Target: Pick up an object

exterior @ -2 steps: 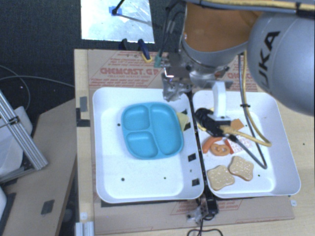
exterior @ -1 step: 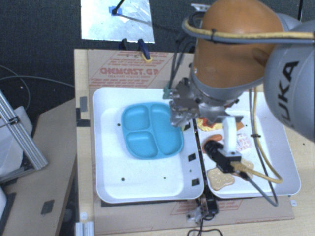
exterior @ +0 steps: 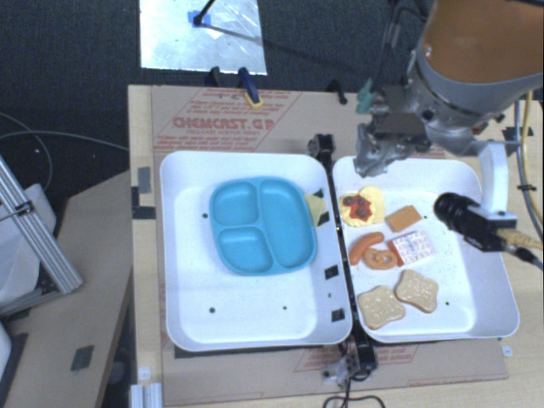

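Two toast slices (exterior: 398,299), one sausage (exterior: 366,246), one blue tray (exterior: 262,225).

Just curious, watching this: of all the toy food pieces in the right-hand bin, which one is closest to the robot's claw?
The round yellow piece with red topping, at the bin's upper left, just below the gripper. The sausage, cracker and bread slices lie farther down.

Bright even overhead light, slightly soft focus.

Divided plate (exterior: 262,225): light blue
Bins (exterior: 191,313): white
Toast slices (exterior: 381,307): tan, speckled
Sausage (exterior: 366,245): orange
Arm band (exterior: 480,32): orange
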`<state>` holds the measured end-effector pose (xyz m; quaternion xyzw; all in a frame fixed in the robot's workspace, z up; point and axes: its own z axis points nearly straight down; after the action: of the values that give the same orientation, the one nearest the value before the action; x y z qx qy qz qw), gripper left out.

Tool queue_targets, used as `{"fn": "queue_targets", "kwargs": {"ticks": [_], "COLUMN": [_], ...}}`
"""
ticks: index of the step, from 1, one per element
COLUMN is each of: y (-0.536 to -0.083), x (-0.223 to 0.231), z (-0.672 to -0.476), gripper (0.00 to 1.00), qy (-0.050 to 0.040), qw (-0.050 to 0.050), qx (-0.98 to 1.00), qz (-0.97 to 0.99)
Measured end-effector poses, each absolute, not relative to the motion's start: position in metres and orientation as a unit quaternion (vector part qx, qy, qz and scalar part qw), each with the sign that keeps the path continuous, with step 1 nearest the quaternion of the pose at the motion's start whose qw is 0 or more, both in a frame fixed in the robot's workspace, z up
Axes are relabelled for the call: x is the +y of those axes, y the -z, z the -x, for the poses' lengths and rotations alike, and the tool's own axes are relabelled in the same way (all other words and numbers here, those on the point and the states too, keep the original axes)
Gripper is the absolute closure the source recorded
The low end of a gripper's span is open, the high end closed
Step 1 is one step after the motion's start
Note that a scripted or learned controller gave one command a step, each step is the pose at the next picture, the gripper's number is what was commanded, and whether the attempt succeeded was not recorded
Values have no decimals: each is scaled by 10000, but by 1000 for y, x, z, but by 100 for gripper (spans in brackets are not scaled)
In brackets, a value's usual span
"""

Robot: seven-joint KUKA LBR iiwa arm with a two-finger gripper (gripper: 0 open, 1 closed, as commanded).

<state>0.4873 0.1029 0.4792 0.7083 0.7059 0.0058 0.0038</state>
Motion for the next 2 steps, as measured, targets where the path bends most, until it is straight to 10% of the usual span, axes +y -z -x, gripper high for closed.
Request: {"fn": "queue_targets", "kwargs": {"ticks": [2], "y": [-319], "x": [138], "z": [-486], "gripper": [100], "qy": [11], "qw": [-9], "qx": [7086], "qz": [-7056]}}
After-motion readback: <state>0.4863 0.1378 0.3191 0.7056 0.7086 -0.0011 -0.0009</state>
